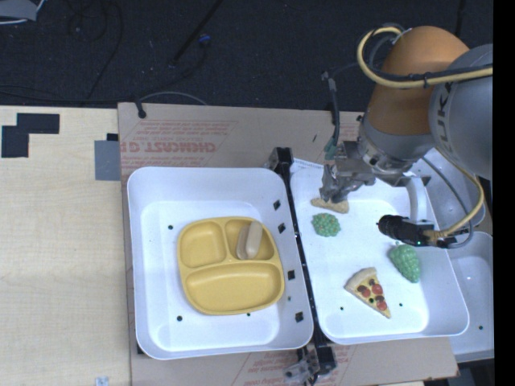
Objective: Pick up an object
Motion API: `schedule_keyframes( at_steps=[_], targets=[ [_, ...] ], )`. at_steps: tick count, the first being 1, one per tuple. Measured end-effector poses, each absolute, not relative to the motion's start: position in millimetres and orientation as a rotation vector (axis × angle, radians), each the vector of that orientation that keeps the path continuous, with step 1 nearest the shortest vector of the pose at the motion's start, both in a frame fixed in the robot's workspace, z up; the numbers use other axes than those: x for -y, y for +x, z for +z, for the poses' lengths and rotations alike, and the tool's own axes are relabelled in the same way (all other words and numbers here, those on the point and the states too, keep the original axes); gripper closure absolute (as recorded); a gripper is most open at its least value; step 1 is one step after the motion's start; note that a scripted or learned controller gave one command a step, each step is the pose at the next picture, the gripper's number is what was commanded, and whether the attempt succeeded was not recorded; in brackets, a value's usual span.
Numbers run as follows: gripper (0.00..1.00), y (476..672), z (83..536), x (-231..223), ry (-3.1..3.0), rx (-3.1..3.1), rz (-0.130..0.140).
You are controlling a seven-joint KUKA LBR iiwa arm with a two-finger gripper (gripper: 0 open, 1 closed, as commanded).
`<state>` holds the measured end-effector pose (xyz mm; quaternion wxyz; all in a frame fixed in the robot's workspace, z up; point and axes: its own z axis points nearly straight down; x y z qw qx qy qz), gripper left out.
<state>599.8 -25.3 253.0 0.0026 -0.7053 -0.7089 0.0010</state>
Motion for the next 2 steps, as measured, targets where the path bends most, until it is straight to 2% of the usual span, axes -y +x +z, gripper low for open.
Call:
schedule_keyframes(
  at_steps=[1, 2],
  targets=[
    [1.00, 603.2, 252, -18, -2.214, 2.224, 0.003],
    [1.00, 617.5, 239, -69, -2.214, 2.225, 0.003]
  ],
)
